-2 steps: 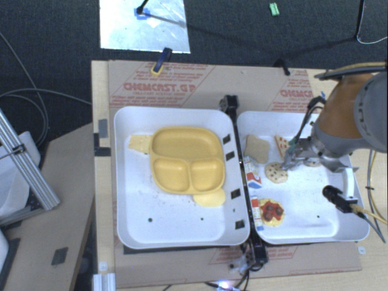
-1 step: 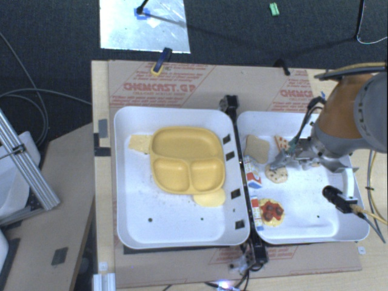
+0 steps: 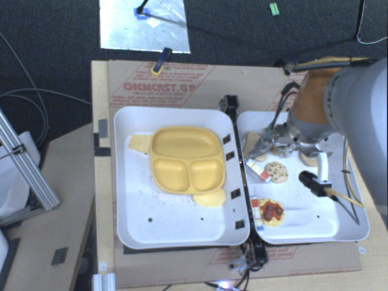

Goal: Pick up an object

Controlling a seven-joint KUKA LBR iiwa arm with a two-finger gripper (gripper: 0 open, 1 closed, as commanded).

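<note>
Pincer (image 3: 265,148) low over right bin (image 3: 321,226)

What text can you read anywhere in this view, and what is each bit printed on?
"CHEMCAST GP": red print on the brown board behind the left bin.
Fainter red print along the board's near edge: too blurred to read.
Small red and white packet in the right bin: any print is too small to read.

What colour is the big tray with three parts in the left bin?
The divided tray is pale yellow all over, seen clearly in the overhead camera view.
</note>
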